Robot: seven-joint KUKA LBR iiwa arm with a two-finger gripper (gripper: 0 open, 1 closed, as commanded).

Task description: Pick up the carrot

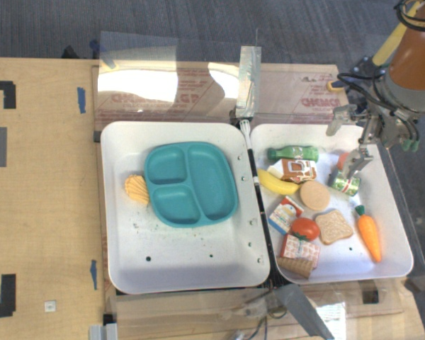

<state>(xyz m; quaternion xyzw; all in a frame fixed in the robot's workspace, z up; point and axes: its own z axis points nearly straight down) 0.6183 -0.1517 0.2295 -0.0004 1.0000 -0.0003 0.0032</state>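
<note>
From above, we see two shallow white bins side by side on a tabletop. The small orange plastic carrot with a green top (369, 235) lies near the right wall of the right-hand white bin (404, 261), just beside a toy bread slice (333, 227). Our gripper (360, 156) hangs over the bin's far right part, near a small green-and-red can (346, 183), its fingers parted and grasping nothing. To do this well, we should come nearer, line up across the carrot's narrow width, and stay off the wall.
</note>
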